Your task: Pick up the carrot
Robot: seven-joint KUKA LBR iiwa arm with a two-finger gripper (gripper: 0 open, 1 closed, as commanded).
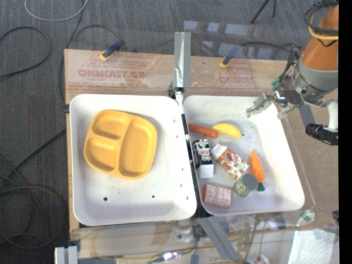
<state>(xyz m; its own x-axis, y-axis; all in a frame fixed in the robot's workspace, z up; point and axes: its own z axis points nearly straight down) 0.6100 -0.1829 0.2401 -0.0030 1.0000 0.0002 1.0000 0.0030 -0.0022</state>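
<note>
The carrot (257,167) is orange with a green end and lies in the right bin (289,172), near its right wall, pointing towards the front. My gripper (272,105) hangs over the bin's back right corner, well behind the carrot. Its two grey fingers (256,107) are spread apart with nothing between them, so it is open.
Sharing the right bin are a yellow banana (227,130), a red-orange stick-shaped item (202,130), a cow-patterned carton (202,150), a juice box (230,163), a red packet (218,196) and a small round item (245,186) touching the carrot's tip. A yellow divided plate (121,143) lies in the left bin (88,202).
</note>
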